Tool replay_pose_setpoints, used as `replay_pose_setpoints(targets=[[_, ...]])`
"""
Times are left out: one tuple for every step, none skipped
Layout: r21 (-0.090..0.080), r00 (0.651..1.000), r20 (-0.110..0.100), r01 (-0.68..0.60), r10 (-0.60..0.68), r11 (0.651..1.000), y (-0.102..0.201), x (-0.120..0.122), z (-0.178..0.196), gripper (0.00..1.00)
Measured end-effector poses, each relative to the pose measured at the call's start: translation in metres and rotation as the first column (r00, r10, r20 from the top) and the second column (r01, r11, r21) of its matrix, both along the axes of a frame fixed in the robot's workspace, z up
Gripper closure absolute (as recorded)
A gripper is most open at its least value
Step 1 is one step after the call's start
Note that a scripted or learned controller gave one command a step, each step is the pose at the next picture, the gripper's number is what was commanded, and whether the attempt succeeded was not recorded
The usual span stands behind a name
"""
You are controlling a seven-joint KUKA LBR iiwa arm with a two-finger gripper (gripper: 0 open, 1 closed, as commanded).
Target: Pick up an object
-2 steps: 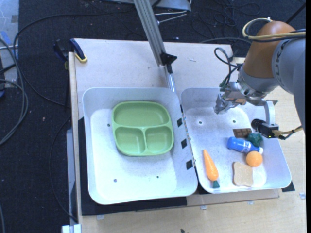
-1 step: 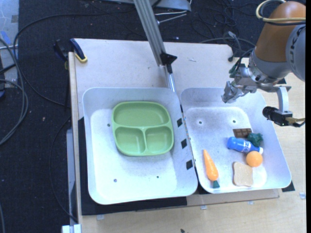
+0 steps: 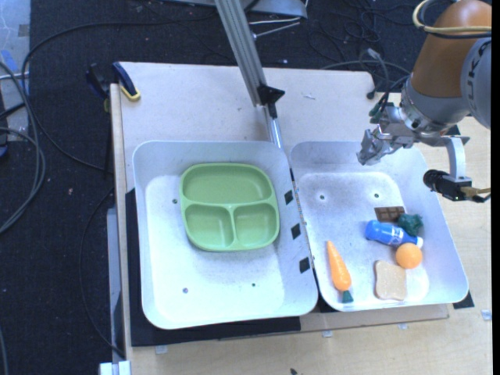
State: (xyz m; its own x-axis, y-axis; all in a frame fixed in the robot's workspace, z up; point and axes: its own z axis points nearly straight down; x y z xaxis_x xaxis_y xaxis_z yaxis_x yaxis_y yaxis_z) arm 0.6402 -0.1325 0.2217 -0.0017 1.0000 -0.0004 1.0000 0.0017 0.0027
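My gripper [image 3: 369, 153] hangs above the far edge of the right bin [image 3: 344, 190], with nothing seen between its fingers. Below it, toward the bin's front right, lie a carrot [image 3: 338, 266], a blue bottle [image 3: 388, 232], an orange ball [image 3: 408, 255], a slice of toast [image 3: 391, 280], a small brown block [image 3: 389, 212] and a dark green piece [image 3: 411, 224]. All of these sit well clear of the gripper, nearer the front.
The left bin [image 3: 156, 209] holds a green divided plate [image 3: 230, 206]. A grey metal pole [image 3: 242, 45] slants down to a clamp between the bins at the back. Cables lie on the dark floor beyond the bench.
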Motion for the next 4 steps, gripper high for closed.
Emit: replay_pose_setpoints(targets=[[0.002,1.0,-0.005,-0.004,0.004,1.0,0.051,-0.021,-0.009,1.0],[0.002,1.0,-0.004,-0.006,0.006,1.0,0.104,-0.04,0.004,1.0],[0.003,1.0,-0.003,-0.007,0.007,1.0,0.161,-0.051,0.012,1.0],[0.002,1.0,-0.005,-0.006,0.006,1.0,0.218,-0.066,0.004,1.0]])
